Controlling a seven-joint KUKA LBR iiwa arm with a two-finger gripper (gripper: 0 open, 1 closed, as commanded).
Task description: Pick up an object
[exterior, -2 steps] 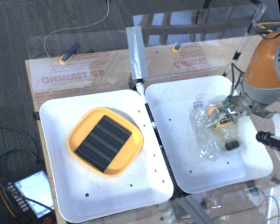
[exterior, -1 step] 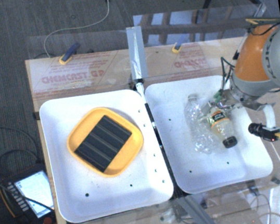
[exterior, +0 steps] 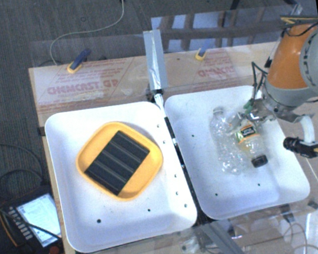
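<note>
Two shallow white bins sit side by side on the bench. Left bin [exterior: 79, 226]: a yellow rounded-square plastic dish with a black ribbed insert [exterior: 119, 160] lies near its centre, rotated diagonally. Right bin [exterior: 242, 197]: a clear crumpled plastic bottle [exterior: 226, 141] lies lengthwise toward the bin's right half, its cap end nearer the far edge. The grey arm with orange band [exterior: 293, 66] reaches over the bin's right edge. The gripper [exterior: 248, 131] sits low, just beside or against the bottle's right side; finger spacing cannot be told, and nothing is visibly between the fingers.
</note>
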